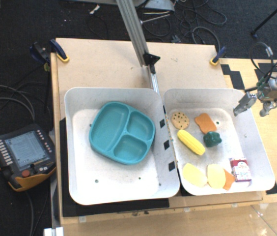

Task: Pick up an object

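The camera looks down on two white bins that sit side by side on a bench; the left bin (79,181) has a blue-green tray (122,132) in it, a tray with three parts; the right bin (256,146) has the small play foods in it.

In the right bin there is a round cookie (180,120) with dark dots near the top; just beside it, to the right, is an orange piece (206,123); below that is a little green thing (211,139) that touches or nearly touches the orange piece; a yellow corn (191,142) lies at a slant in the middle; near the bottom are a pale yellow slice (194,175) and a yellow and orange slice (219,177), close together; at the bottom right is a small red and white box (240,170).

The claw (256,106) comes in from the right and hangs over the right edge of the right bin; its two fingers look spread apart, with nothing between them; it holds no toy.

So the job looks like it is just at the start; all the foods lie in the bin and none is lifted; I think the claw must go down over one toy, close on it and lift it up; the orange piece and the green thing are the nearest to it.
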